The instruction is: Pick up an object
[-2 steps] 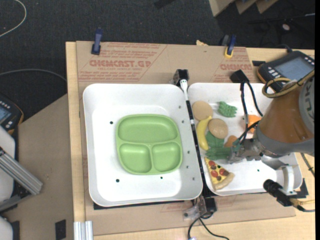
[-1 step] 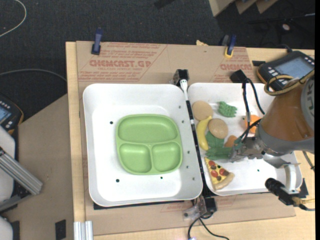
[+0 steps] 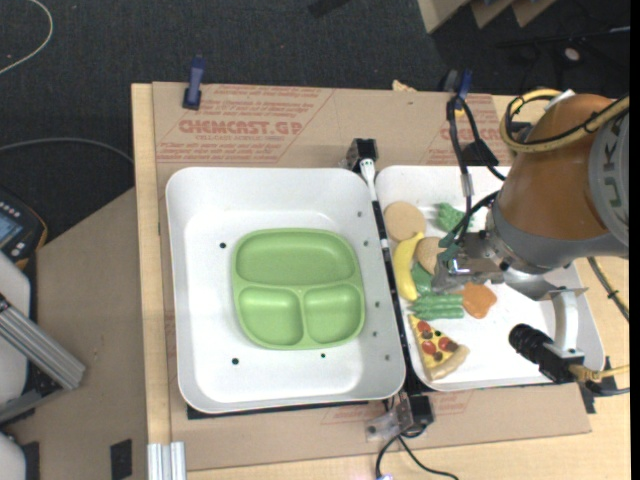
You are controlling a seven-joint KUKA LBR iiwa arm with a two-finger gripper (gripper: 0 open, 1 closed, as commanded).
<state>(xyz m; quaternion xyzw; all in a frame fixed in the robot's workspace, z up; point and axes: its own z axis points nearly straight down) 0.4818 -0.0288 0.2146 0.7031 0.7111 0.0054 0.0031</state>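
My gripper (image 3: 452, 270) reaches into the right bin (image 3: 500, 373) from the right, low over a cluster of toy food. Beneath and beside it lie a yellow banana (image 3: 405, 266), a tan bun (image 3: 403, 219), a round beige piece (image 3: 430, 254), green leafy pieces (image 3: 437, 306) and an orange piece (image 3: 480, 301). A pizza slice (image 3: 438, 346) lies nearer the bin's front. The arm's grey and orange wrist hides the bin's right part.
The left bin (image 3: 200, 218) holds a green divided plate (image 3: 297, 287) with three compartments. Another green piece (image 3: 450, 214) sits toward the back of the right bin. Cardboard (image 3: 260, 118) lies under both bins.
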